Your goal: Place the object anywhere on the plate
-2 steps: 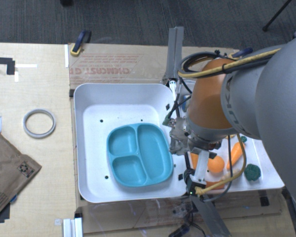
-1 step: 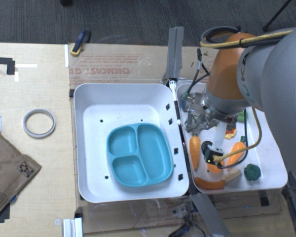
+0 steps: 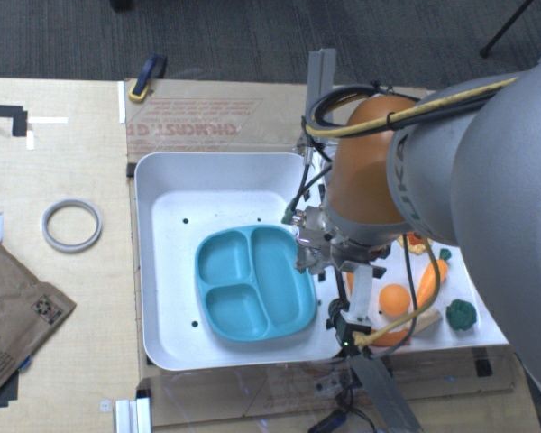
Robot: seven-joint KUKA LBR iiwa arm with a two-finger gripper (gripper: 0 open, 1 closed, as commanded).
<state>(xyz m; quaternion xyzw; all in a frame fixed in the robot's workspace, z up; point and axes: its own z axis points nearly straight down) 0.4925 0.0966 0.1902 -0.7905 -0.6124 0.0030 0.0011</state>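
Three-section plate [image 3: 252, 282], largest section toward right bin [image 3: 469, 282].

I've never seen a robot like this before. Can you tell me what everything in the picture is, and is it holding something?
This is one picture, taken by a camera fixed above a workbench, looking down at a slant. The big grey thing with the orange band is a robot arm, reaching in from the right. Its tool hangs under the wrist, where two white bins meet. I cannot tell whether it holds anything. The left bin has a blue plate with three sections, and the part I can see looks bare. The right bin has small things in it, such as an orange ball and a green piece. A ring of tape lies on the bench at the left. The robot's job is to put an object on the plate.
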